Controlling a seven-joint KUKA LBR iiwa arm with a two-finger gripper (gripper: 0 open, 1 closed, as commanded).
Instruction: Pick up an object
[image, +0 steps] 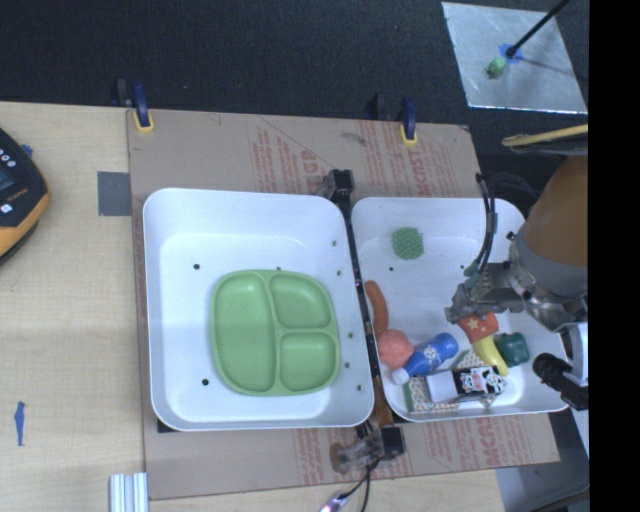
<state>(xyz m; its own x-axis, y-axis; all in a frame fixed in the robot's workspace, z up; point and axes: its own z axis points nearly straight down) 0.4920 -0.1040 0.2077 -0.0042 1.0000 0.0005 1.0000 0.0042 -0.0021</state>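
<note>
My gripper (478, 302) hangs over the right side of the right bin (440, 225), just above a small red object (480, 326). Below it lie a yellow piece (489, 352) and a dark green piece (513, 347). A blue bottle (432, 355) lies beside a pink ball (394, 347). A long orange-brown sausage shape (376, 303) rests along the bin's left wall. A green round pad (407, 242) sits apart at the back. A black-and-white patterned box (478, 382) and a flat card (440, 390) lie at the front.
The left bin (180, 230) holds a light green divided plate (273, 332). A cable (489, 225) runs down to the wrist. The arm's grey and orange body (558, 235) covers the right bin's right edge. A yellow-black device (15, 195) sits at the far left.
</note>
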